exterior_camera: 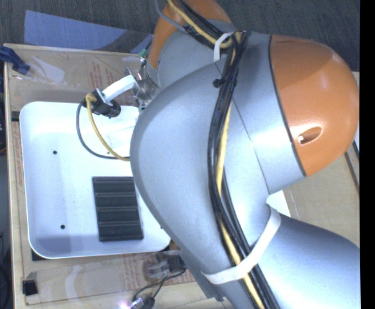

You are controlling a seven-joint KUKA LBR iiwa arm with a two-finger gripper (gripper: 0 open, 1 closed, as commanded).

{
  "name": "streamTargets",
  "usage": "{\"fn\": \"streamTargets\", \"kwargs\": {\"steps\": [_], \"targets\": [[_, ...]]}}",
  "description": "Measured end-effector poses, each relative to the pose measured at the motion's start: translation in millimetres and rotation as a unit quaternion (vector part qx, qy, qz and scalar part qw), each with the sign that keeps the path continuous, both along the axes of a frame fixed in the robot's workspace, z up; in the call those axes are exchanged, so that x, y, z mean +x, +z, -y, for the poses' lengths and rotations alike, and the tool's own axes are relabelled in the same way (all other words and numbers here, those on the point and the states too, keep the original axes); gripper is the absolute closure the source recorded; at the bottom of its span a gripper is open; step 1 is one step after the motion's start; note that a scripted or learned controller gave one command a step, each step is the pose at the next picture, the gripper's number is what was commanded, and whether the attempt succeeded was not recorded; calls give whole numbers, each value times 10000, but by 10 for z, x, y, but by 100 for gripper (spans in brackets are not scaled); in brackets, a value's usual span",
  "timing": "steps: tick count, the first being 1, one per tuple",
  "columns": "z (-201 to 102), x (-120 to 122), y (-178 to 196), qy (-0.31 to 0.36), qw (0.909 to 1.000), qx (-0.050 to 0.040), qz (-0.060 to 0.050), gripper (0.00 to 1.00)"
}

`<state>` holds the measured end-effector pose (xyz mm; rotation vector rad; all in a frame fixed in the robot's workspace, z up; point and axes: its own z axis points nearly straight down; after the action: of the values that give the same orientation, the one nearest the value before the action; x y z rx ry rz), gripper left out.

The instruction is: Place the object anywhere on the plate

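The grey KUKA arm (193, 172) reaches in from the right and bends across the middle of the view. Its big rounded grey links lie over the right part of the bench, and an orange cap (316, 108) faces the camera on the joint at upper right. A bundle of black and yellow cables (220, 147) runs down the arm's length, strapped by white cable ties (223, 42). The wrist (139, 85) points left and down towards the far rim of the shallow white plastic bin (27, 172). A white bracket with a black plug (107, 102) juts from it, and a loop of yellow and black cable (94, 137) hangs over the bin floor. The arm's bulk covers what lies below the wrist, so I cannot tell whether the gripper is released, clenched or grasping anything.

Within the bin, nearer the camera than the wrist and well apart from it, a black ribbed rectangular slab (117, 208) lies flat on the floor, close to the near wall. It touches nothing of the arm. Whether this slab is the object or the plate cannot be told. Two small dark dots (55, 152) mark the bin floor to the slab's left. The bin sits on a pale wooden bench (71, 63), and a blue sheet (65, 28) lies beyond the far edge.
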<state>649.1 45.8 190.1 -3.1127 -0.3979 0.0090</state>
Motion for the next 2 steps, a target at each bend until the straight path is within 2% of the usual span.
{"fn": "streamTargets", "kwargs": {"steps": [1,2], "targets": [[-552,-24,43,-227,9997,-15,26,100],[129,-341,519,433,9991,5,-9,100]]}}
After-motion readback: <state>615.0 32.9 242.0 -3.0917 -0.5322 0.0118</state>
